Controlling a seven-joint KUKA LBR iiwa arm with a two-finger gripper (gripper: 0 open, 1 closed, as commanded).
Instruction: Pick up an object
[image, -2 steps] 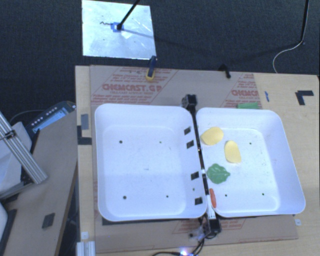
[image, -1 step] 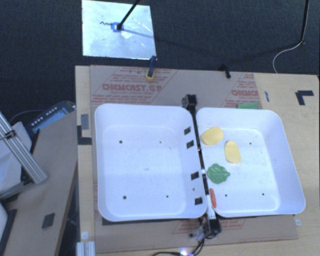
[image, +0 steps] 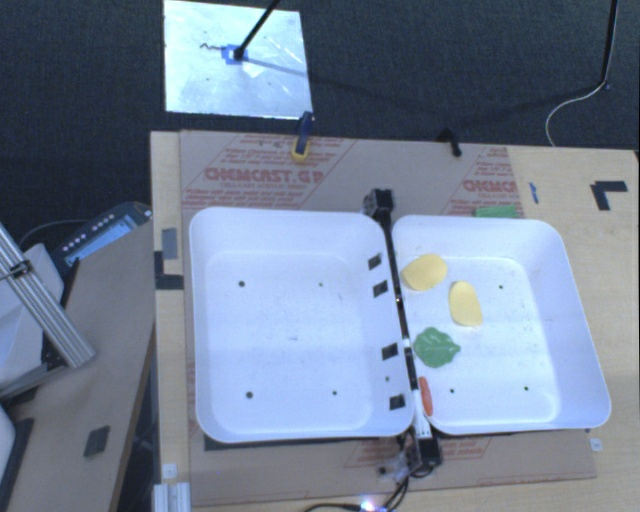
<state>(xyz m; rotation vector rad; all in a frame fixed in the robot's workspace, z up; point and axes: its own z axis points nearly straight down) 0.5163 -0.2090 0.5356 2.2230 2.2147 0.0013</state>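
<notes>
The right bin (image: 560, 290) holds several small items near its left side. A yellow rounded piece (image: 424, 271) lies toward the back left. A second yellow oval piece (image: 465, 303) sits just right of it. A green leafy piece (image: 436, 346) rests in front of them, close to the divider. A small orange-red piece (image: 426, 396) lies against the bin's left wall near the front.
The left bin (image: 215, 240) stands beside the right one, joined by a black clipped divider (image: 392, 310). A metal plate (image: 236, 58) lies behind the bench. A grey rail and a device (image: 100, 232) sit at the left. A cable (image: 580, 95) trails at the upper right.
</notes>
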